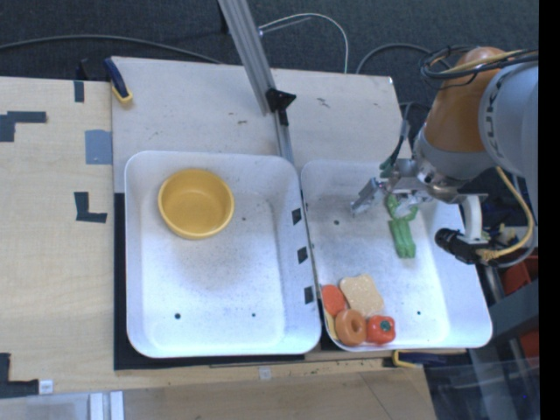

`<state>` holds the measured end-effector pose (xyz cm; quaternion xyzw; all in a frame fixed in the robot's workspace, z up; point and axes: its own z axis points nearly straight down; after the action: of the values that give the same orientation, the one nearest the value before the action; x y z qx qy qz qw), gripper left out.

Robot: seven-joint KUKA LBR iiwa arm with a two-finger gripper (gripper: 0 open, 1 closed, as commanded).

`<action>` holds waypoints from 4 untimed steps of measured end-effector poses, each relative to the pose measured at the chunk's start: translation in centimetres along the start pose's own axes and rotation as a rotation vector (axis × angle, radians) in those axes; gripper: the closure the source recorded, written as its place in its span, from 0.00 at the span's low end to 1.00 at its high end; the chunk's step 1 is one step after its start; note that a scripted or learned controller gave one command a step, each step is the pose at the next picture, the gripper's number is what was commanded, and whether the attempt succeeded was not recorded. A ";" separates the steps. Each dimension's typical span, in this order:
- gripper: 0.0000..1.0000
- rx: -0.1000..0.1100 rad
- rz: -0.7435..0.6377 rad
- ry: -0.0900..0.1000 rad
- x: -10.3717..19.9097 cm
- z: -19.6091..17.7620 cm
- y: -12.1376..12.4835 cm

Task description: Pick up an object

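One green object (402, 232) partly hidden under the gripper (385, 195)

Grey KUKA arm (516, 112) with an orange band (459, 103) (rounded, glossy), yellow cable (516, 191) looping beside it.

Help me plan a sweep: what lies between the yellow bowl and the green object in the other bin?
In the camera view, between the yellow bowl and the green object lie bare white bin floor and the bins' adjoining rims.
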<state>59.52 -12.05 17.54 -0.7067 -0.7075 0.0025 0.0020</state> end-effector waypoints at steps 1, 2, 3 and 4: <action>0.00 0.001 0.001 0.000 -0.9 5.0 -0.2; 0.00 -0.006 0.000 -0.001 -0.9 8.7 -0.2; 1.00 -0.005 -0.002 0.000 -0.8 7.7 -0.2; 1.00 -0.005 -0.001 0.000 -0.4 2.6 0.7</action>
<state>60.21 -12.41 14.89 -0.7066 -0.7076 0.0005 0.0004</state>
